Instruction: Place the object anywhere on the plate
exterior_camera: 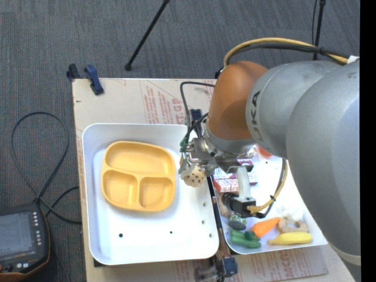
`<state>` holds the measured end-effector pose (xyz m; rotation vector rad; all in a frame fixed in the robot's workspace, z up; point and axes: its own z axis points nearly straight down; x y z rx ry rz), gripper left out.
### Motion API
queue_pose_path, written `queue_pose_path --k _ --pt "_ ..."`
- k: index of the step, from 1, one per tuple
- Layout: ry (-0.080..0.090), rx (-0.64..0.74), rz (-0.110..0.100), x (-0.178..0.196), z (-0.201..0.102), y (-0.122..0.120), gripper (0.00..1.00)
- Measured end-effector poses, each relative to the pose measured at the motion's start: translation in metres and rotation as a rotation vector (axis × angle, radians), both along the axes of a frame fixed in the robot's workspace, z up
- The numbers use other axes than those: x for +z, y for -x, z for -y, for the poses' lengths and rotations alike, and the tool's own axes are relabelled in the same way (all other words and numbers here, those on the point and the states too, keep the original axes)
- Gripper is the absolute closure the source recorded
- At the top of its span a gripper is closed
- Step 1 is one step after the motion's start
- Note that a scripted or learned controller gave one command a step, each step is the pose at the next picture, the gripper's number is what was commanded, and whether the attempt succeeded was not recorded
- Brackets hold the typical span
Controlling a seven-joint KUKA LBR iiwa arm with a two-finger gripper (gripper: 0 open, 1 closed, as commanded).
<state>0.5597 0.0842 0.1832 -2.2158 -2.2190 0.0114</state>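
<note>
The yellow three-compartment plate (139,175) lies in the left white bin (147,242), toward its upper left. My gripper (191,164) hangs over the left bin's right edge, just right of the plate. It is shut on a small tan block with dark dots (193,177), which sits between the fingertips, above the bin floor. The block is beside the plate's right rim, not over it. The grey arm covers much of the right bin.
The right bin (314,239) holds an orange carrot (267,225), a green piece (244,239), a yellow banana (291,238), a pale lump (292,222) and a red-and-white packet (227,185). A ridge between the bins runs below the gripper.
</note>
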Motion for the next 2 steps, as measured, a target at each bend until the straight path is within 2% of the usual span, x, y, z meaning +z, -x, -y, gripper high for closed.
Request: queue_pose_path --k 1,2 --pt "0.000 -0.002 0.000 0.001 -0.016 0.074 1.00" --pt "0.000 -0.003 -0.001 -0.054 -0.034 0.047 1.00"
